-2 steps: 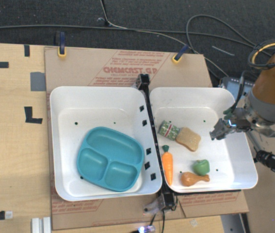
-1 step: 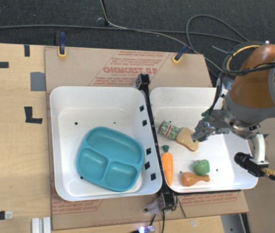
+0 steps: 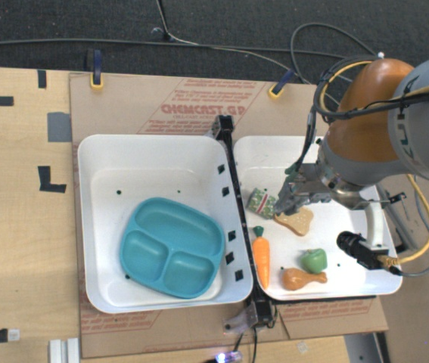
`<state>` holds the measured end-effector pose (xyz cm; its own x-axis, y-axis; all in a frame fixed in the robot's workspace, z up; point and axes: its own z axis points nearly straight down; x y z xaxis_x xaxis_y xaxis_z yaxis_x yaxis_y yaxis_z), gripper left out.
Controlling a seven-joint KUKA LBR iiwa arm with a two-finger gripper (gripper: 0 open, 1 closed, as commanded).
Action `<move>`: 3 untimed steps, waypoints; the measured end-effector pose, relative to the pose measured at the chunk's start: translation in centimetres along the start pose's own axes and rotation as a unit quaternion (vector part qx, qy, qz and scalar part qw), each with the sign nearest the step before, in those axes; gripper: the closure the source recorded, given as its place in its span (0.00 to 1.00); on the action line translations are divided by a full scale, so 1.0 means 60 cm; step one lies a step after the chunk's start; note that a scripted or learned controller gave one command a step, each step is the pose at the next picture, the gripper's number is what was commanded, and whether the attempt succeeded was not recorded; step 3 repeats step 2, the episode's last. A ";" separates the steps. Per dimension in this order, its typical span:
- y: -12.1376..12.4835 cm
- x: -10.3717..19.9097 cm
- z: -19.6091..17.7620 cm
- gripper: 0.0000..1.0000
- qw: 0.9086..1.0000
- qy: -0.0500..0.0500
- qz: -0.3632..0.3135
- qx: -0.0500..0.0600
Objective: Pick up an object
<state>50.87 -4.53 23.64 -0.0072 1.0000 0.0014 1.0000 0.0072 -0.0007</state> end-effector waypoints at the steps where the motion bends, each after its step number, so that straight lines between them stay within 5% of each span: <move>1: 0.007 0.092 -0.011 1.00 1.000 0.000 0.000 0.000; 2: 0.011 0.176 -0.017 1.00 1.000 0.000 0.000 0.001; 3: 0.011 0.176 -0.017 1.00 1.000 0.000 0.000 0.001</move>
